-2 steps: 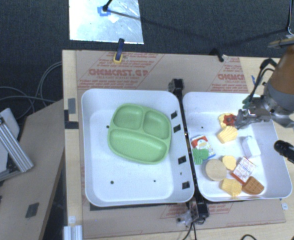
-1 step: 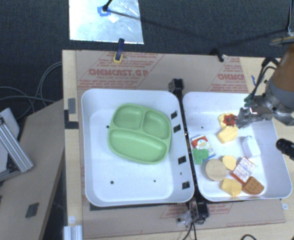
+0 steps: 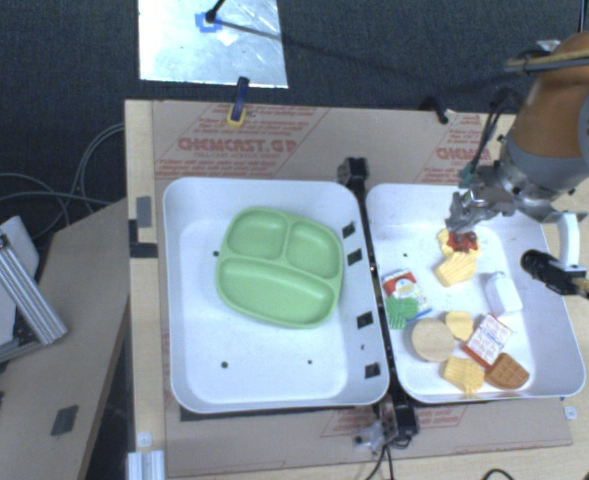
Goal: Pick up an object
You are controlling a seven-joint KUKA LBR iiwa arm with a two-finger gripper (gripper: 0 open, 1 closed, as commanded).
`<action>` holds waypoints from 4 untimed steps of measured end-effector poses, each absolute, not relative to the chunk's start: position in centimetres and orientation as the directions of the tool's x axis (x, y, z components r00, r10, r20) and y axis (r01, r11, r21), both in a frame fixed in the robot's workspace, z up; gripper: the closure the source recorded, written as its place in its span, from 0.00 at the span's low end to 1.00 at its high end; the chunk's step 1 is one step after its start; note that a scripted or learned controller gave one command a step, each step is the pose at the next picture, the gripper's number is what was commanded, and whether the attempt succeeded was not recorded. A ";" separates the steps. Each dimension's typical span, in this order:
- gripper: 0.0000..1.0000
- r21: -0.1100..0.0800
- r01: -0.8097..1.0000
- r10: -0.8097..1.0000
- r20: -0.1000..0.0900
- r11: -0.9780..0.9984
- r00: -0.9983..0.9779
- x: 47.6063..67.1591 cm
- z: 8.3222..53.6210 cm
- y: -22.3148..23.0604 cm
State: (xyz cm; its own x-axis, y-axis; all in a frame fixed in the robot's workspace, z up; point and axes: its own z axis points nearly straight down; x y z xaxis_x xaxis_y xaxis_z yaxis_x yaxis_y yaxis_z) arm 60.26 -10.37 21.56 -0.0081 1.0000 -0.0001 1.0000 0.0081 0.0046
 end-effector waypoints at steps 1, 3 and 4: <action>1.00 0.005 1.000 1.000 0.000 0.006 -0.006 64.3 21.3 -7.6; 1.00 0.002 1.000 1.000 -0.001 0.005 -0.005 66.2 21.6 -6.1; 1.00 0.003 1.000 1.000 0.000 0.006 -0.006 66.6 22.8 -5.3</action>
